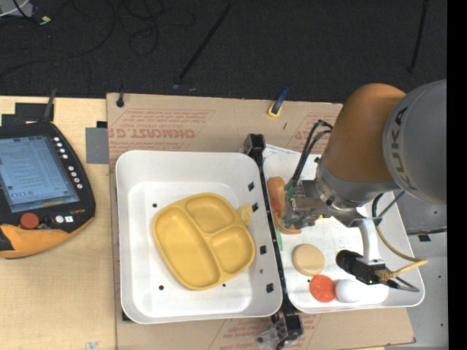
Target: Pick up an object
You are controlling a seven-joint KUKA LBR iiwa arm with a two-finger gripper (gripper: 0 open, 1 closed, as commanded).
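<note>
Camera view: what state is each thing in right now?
gripper: low over right bin.
orange piece: against right bin's left wall, at the gripper.
beige disc: lying flat, free.
red ball: resting beside white ball.
yellow divided tray: flat, open side up, left bin.
pendant: screen lit.

Tray [204,239] in the left bin [146,181], disc [309,258] in the right bin [332,233] towards its front, ball [322,289] and second ball [349,292] side by side at its front edge, pendant [40,188] on the bench's left edge.
</note>
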